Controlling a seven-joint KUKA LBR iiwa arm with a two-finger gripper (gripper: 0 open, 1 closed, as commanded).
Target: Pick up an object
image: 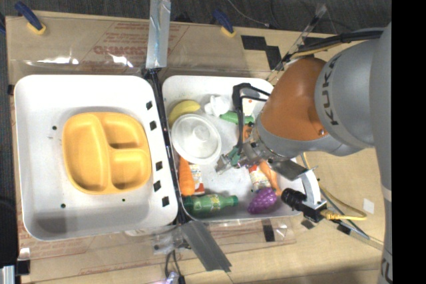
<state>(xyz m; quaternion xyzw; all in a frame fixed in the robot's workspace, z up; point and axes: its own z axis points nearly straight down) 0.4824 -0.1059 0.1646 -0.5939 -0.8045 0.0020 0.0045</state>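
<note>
Here the gripper (234, 159) hangs low in the right bin (279, 217), its dark fingers near the middle of the bin, just right of the clear cup (196, 136). Whether the fingers are open or closed cannot be told, and nothing is seen between them. The objects lie crowded in this bin. The cup sits upturned toward the left wall, with a yellow lemon (183, 109) above it and a bit of white crumpled stuff (215, 105) beside that. A carrot (187, 177) lies along the left wall below the cup. A green bottle (210, 202) lies on its side at the bottom edge, and purple grapes (263, 199) sit to its right, just under a small red-capped bottle (257, 176). The arm (333, 100) covers the bin's right part. The left bin (40, 209) holds a yellow tray (106, 151) with compartments, well apart from the gripper.
</note>
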